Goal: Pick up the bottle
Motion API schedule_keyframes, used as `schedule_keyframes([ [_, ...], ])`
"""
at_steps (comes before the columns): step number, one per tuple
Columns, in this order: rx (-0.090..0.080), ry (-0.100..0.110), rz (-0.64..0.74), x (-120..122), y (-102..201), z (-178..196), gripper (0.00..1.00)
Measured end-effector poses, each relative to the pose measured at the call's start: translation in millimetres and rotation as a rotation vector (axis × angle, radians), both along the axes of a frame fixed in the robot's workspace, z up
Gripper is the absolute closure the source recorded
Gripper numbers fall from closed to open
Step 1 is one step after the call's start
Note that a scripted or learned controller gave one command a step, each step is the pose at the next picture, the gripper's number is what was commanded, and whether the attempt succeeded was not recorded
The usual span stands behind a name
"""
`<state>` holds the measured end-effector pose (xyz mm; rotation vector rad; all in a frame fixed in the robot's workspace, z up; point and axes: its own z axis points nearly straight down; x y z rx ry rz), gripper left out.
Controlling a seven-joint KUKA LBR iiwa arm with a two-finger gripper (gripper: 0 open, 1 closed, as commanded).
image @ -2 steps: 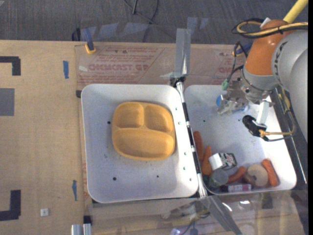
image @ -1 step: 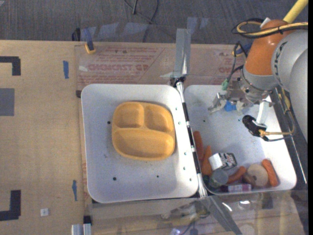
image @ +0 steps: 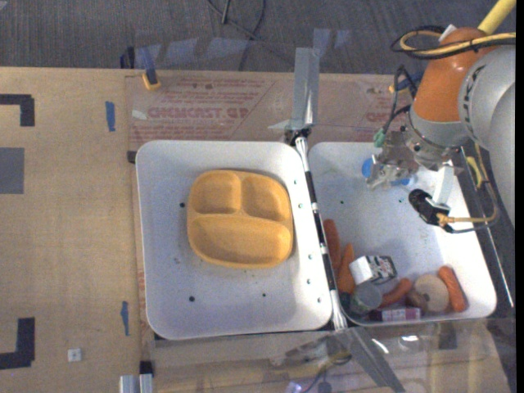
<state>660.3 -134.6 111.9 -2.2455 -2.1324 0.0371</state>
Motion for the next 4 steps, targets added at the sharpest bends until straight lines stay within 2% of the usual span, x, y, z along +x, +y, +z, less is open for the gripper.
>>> schedule_keyframes([
  [1,-0.017,-0.052,0.013,7,13,81,1.0],
  [2,-0.017,-0.052,0.013,7,13,81,0.0],
  [3,-0.018,-0.056,-0.014,9,2,-13,0.0],
  [4,-0.02,-0.066,-0.013,11,2,1,1.0],
])
